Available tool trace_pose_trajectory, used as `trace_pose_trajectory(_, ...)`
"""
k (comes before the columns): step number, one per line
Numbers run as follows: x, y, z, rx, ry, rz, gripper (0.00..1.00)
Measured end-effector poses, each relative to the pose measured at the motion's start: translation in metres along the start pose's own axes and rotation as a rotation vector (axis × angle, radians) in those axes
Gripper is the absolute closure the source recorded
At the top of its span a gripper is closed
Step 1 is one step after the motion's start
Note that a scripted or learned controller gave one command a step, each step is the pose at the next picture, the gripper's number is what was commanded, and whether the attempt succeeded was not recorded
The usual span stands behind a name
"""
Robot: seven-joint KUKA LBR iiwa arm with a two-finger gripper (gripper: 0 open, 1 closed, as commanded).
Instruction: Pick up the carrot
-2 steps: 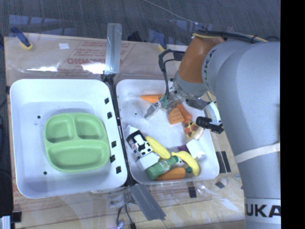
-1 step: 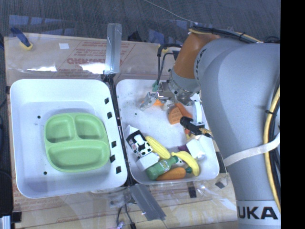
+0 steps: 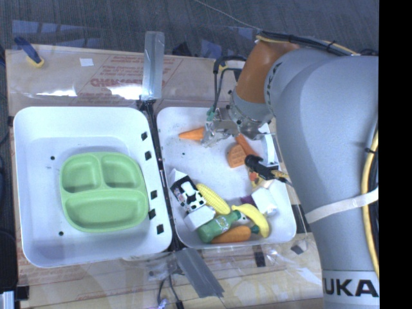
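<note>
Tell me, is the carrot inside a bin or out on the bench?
Inside. The carrot lies on the floor of the right bin, near its far wall, beside the gripper.

Two bins are placed side by side on the bench. In the left bin (image 3: 26,172) a divided plate (image 3: 103,191) is laid, near the middle. In the right bin (image 3: 168,124) the carrot (image 3: 190,134) is found at the far side, just beside the gripper (image 3: 215,131), which is located to its right. A wedge-shaped piece (image 3: 235,156) lies right of the carrot, nearer to the front. At the front side a cluster is gathered: a corn cob (image 3: 213,198), a banana (image 3: 254,217), a bottle (image 3: 217,226) and a second carrot (image 3: 232,235).
</note>
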State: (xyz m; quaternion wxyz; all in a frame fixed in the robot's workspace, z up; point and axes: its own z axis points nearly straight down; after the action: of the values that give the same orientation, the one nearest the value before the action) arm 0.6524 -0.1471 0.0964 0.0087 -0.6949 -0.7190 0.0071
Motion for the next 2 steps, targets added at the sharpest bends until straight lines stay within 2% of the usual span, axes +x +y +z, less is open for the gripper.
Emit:
trace_pose_trajectory(1, 0.033, -0.066, 0.007, -0.017, -0.003, -0.246, 1.00)
trace_pose_trajectory(2, 0.086, -0.051, -0.096, -0.025, 0.001, 0.259, 1.00)
